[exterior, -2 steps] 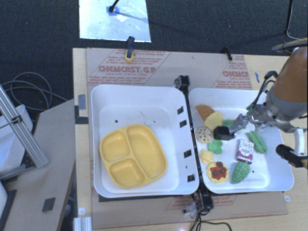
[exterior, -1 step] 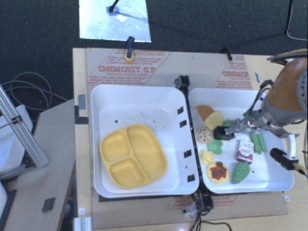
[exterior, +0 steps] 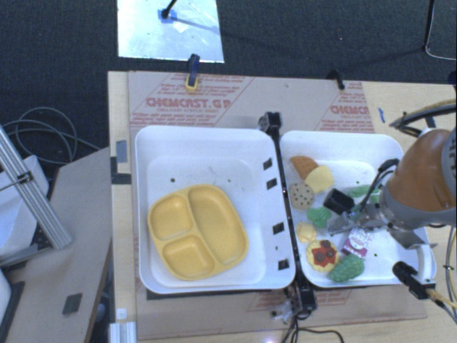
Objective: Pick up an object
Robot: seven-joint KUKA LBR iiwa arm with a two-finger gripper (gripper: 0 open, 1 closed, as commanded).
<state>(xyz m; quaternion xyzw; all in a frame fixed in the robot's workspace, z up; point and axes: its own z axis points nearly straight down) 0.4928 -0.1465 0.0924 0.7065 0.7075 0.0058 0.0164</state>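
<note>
While the arm reaches in from the right over the right bin, its jaws sit low among the toy food near the bin's middle; can't tell how far open they are or whether anything's gripped, since the wrist & a black block hide that.

Objs in right bin: orange wedge at upper left, yellow piece just beside it, dotted round cookie below those, green lump near the divider, small pale yellow piece under it, pizza-like disc w/ red bits at the front, bumpy green piece touching its right side, red-&-white packet just right of the jaws.

Left bin holds a yellow 3-compartment tray. Both bins sit on the counter.
</note>
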